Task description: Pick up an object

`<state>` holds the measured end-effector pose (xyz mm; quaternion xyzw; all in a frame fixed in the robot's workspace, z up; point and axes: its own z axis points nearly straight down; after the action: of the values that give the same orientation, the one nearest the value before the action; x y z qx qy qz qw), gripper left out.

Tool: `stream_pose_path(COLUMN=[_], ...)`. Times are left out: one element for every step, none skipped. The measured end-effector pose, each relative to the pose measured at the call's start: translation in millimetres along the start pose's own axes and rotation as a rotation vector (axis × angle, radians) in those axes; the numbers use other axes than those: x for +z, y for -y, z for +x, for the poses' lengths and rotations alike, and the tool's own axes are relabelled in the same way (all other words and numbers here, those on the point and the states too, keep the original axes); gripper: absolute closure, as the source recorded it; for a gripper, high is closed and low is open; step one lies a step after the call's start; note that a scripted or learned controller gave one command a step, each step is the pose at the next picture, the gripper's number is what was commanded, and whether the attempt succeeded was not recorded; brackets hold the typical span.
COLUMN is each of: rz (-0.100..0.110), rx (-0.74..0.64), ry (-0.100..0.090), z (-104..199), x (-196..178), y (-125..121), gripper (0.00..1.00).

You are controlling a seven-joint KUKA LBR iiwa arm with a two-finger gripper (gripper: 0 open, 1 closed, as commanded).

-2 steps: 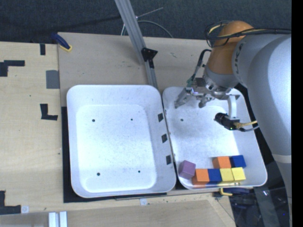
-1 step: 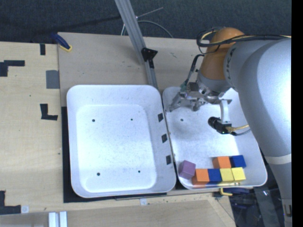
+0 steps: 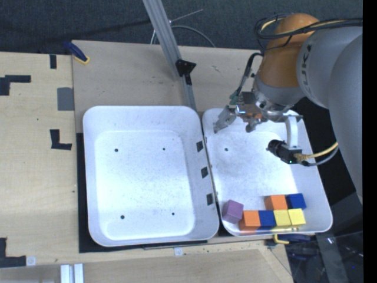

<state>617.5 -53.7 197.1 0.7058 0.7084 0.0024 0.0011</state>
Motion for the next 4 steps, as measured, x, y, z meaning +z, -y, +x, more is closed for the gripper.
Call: stream_pose_path(rz=[0.005, 0.011, 0.002, 0.006], rx=[-0.003, 0.003, -0.004, 0.003], ry=[-0.001, 0.003, 0.000, 0.000], z=[50.9, 64.8, 123.3, 114.8], x=[-20.9, 6.9, 5.7, -32.5], y=[35.3, 54.8, -16.5, 26.0], gripper=[0.00, 0.00, 0.00, 0.00])
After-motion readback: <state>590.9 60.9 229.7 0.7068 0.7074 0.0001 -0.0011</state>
